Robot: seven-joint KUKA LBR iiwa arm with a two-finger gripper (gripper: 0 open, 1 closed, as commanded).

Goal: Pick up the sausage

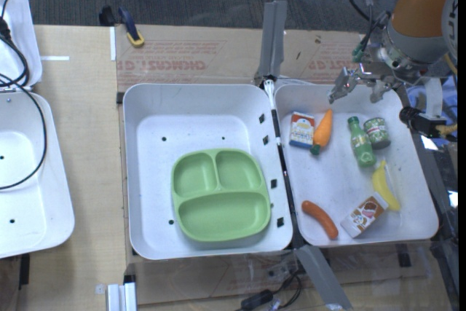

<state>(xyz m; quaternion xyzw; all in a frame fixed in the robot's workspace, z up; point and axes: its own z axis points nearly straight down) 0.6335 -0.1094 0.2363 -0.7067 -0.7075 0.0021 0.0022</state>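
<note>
A robot arm (426, 4) with an orange band reaches in over the far edge of the right bin (415, 226), its gripper (362, 86) hanging with both fingers spread open and nothing between them. The sausage (320, 219) lies well apart from it at the near left of that bin, just beside a small carton (362, 215). A banana (385, 186), a green bottle (360, 142), a can (376, 133), a carrot (322, 130) and a small box (301, 130) lie scattered across the same bin. In the left bin (145, 156) sits a green divided plate (220, 194).
</note>
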